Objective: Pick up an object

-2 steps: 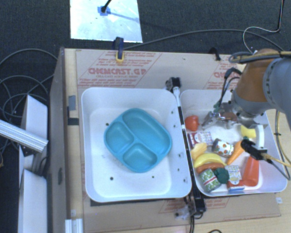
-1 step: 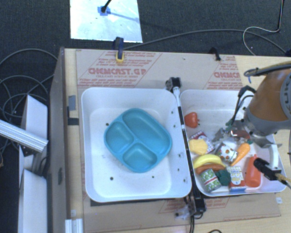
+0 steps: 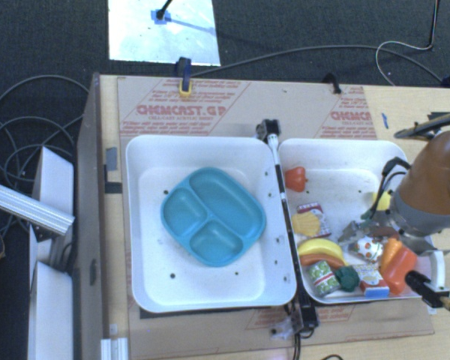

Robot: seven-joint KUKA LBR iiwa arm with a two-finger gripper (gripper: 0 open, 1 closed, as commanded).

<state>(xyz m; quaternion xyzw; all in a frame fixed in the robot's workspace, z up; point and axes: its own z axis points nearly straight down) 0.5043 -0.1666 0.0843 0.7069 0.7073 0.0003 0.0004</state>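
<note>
My gripper (image 3: 358,232) reaches down into the right bin (image 3: 337,156) from the right, below the arm's orange band (image 3: 435,177). It hangs over the pile at the bin's front, just above a small white and red object (image 3: 369,249). Around it lie a banana (image 3: 320,249), a yellow and red packet (image 3: 309,221), an orange bottle (image 3: 398,265), a green can (image 3: 324,279) and a dark green piece (image 3: 349,277). A red pepper (image 3: 295,177) sits apart near the bin's left wall. A yellow object (image 3: 380,199) is partly hidden behind the wrist.
The left bin (image 3: 146,201) holds a blue divided plate (image 3: 212,215). A black divider rail (image 3: 282,201) runs between the bins. Cables lie on the dark floor at left and top right. The back half of the right bin has bare white floor.
</note>
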